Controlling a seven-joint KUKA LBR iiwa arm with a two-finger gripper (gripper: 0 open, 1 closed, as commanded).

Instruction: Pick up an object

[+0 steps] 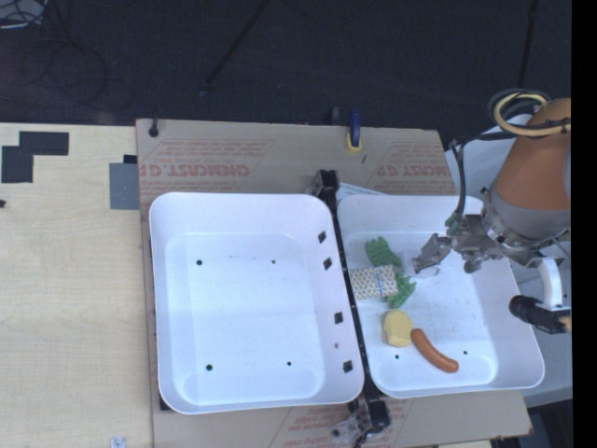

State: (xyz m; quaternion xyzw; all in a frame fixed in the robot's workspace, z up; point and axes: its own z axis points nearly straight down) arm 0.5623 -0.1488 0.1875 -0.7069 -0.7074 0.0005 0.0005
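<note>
Lowest in the right bin, an orange sausage and yellow piece lie below-left of the gripper. Its 2 fingers stand apart, holding nothing; green items sit just left.

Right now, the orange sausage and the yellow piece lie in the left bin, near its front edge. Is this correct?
Not quite: the camera view shows the orange sausage and the yellow piece in the right bin, not the left bin. They do lie near its front edge.
</note>
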